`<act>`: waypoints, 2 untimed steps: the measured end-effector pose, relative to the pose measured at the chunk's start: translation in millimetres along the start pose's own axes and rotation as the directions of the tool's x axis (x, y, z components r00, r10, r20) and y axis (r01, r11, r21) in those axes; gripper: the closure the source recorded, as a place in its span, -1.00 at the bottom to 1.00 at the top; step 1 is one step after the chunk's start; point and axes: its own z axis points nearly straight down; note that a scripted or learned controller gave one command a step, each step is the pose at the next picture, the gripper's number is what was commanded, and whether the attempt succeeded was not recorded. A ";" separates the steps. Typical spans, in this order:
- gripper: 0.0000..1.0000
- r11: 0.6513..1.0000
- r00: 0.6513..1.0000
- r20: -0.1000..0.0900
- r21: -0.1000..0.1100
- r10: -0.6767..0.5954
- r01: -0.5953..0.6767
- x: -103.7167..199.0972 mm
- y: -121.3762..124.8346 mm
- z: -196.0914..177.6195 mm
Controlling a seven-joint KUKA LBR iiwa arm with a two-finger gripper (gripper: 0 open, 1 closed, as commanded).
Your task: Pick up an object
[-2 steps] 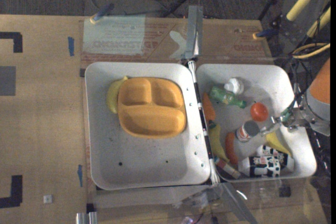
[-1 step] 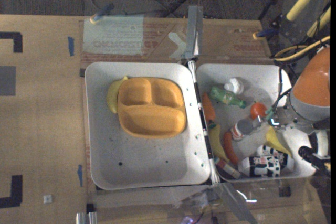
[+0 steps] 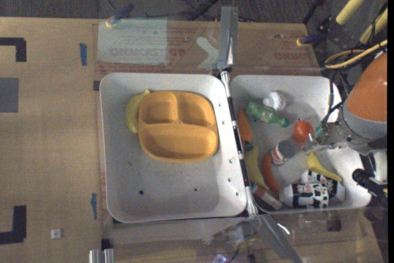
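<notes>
Left white bin [image 3: 117,194]: orange three-compartment plastic plate [image 3: 178,125] over a half-hidden yellow item [image 3: 132,113]. Right white bin [image 3: 308,84]: green bottle [image 3: 266,114], orange carrot [image 3: 245,126], yellow banana [image 3: 322,167], black-and-white cow-patterned bottle [image 3: 313,192]; lettering illegible. Gripper [image 3: 321,135] at right edge, finger state impossible to tell.

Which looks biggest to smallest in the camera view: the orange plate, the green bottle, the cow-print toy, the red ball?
1. Orange plate, by far.
2. Cow-print toy and green bottle: about alike, too close to rank.
3. Red ball, smallest.
</notes>
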 end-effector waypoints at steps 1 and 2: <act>1.00 0.996 0.996 -0.001 0.007 0.085 -0.085 11.2 -18.4 -102.5; 1.00 1.000 1.000 -0.004 0.010 -0.023 0.023 94.5 -45.8 -118.2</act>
